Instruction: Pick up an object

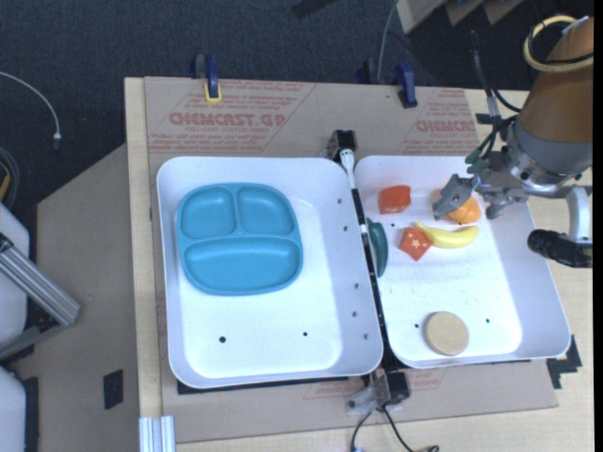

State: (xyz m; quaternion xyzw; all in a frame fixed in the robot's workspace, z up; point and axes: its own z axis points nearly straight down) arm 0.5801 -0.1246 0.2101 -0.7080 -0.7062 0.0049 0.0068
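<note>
In the right bin (528,290) lie a red block (395,199), a smaller red piece (415,243), a yellow banana (448,236), an orange fruit (464,213), a dark green item (377,246) by the left wall and a tan round disc (446,333). My gripper (474,199) hangs low over the bin's back right part. It is open, one grey finger (452,194) to the left of the orange fruit and the other to its right. The fruit rests just behind the banana, partly under the gripper.
The left bin (283,347) holds a blue divided plate (240,238). A black clamp (341,144) sits at the back between the bins. The arm's orange band (565,83) rises at the right edge. Blue clips (211,73) hold the cardboard base.
</note>
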